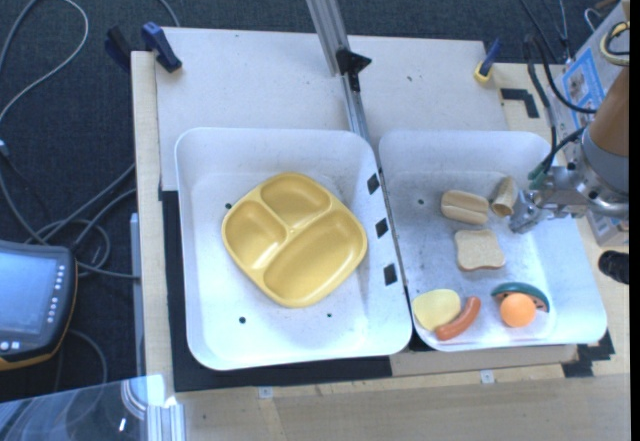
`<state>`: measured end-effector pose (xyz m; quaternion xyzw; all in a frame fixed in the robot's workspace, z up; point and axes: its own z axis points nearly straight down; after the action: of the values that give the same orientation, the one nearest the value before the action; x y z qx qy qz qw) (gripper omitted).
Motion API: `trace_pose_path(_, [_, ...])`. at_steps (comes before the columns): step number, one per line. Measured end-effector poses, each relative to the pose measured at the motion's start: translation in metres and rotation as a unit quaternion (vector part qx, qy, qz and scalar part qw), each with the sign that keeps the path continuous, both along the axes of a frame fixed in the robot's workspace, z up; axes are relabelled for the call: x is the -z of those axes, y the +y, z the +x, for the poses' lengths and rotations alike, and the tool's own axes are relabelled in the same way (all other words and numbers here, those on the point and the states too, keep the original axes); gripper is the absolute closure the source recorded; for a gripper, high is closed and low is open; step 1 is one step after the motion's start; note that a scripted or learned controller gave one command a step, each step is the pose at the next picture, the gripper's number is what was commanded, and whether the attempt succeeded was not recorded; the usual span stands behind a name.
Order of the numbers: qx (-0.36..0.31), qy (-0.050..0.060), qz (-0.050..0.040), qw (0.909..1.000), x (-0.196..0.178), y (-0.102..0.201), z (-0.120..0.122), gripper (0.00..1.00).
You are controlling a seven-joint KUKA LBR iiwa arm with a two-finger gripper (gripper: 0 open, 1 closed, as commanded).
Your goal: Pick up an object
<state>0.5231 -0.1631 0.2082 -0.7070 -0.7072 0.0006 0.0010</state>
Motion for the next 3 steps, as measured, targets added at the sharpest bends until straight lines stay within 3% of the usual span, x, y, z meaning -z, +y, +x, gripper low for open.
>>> trace_pose_path(3, [-0.003,-0.001,0.0013,1.0,0.013,0.155,0.025,1.0])
